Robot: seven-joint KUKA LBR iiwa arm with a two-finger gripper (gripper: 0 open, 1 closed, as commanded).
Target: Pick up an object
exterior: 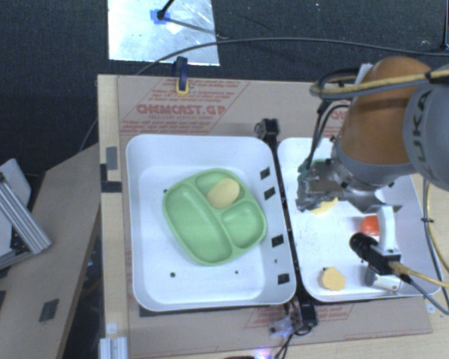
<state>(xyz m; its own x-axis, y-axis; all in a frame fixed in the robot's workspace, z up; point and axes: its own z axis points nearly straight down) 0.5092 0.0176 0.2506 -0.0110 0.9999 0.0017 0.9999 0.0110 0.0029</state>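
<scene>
Hovering gripper (311, 193) in right bin (299, 230), touching pale yellow object (325, 205)

Two shallow white plastic bins sit side by side on a brown cardboard sheet (187, 99) printed with red lettering. The left bin (146, 200) is just beside the right bin (302, 268). At the far edge, a blue and yellow clamp (181, 75) grips the cardboard. Farther back, a shiny foil square (160, 21) lies on dark carpet.
</scene>
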